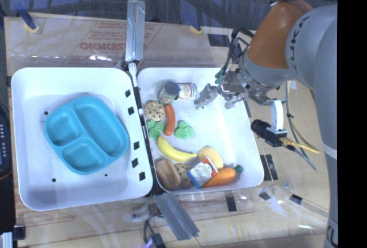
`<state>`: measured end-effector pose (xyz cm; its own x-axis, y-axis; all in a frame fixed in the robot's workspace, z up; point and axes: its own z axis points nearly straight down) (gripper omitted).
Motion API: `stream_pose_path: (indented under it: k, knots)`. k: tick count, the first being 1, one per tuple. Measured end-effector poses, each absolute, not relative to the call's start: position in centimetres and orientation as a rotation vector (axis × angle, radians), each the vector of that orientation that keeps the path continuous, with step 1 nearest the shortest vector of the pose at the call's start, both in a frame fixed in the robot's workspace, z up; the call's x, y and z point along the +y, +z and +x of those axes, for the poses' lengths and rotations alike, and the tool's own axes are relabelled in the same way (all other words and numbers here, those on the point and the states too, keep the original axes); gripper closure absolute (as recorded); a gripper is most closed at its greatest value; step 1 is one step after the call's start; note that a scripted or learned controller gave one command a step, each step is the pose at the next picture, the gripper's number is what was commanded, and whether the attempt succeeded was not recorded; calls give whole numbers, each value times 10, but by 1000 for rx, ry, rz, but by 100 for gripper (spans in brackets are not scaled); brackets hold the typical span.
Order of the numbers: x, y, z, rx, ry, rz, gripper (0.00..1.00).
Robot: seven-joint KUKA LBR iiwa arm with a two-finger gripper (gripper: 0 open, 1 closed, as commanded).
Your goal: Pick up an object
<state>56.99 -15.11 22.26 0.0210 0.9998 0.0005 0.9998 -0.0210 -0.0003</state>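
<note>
The right bin [241, 126] holds several toy foods along its left and front sides: a small bottle [179, 91], a cookie [153, 109], a red sausage [170, 119], a green leafy piece [184, 130], a banana [174, 152], a carrot [221, 177] and a small carton [202, 173]. My gripper [218, 99] hangs over the bin's back middle, just right of the bottle. It is open, and nothing sits between its fingers [203, 97]. The bare bin floor lies below it.
A blue divided plate [86, 133] lies in the left bin [34, 184]. A metal divider bar [135, 29] stands between the bins at the back. A bun [166, 173] and a yellow round fruit [211, 156] crowd the right bin's front corner.
</note>
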Motion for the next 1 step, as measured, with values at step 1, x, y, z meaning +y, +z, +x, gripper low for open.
stream_pose_path:
  k: [1]
  knots:
    - [-146, 164, 633, -2249, 5, -2186, 0]
